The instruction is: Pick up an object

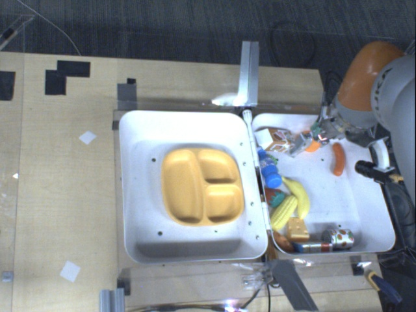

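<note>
Lying along the near wall of the right bin (pixel 364 194), a can (pixel 339 238) rests on its side, with a tan block (pixel 298 228) just left of it. Behind those, against the bin's left wall, a banana (pixel 299 195) and a corn cob (pixel 283 211) sit side by side, and blue pieces (pixel 269 177) crowd the wall just beyond them. Further back toward the bin's right side lies an orange sausage (pixel 338 159), apart from the pile. At the bin's far side the end effector (pixel 317 135) hangs low over a printed packet (pixel 278 139) and a small orange piece (pixel 312 146); whether it is spread or closed cannot be made out. Left of this bin, the second bin (pixel 140 187) on the tabletop (pixel 58 194) holds a yellow tray (pixel 200 186).
</note>
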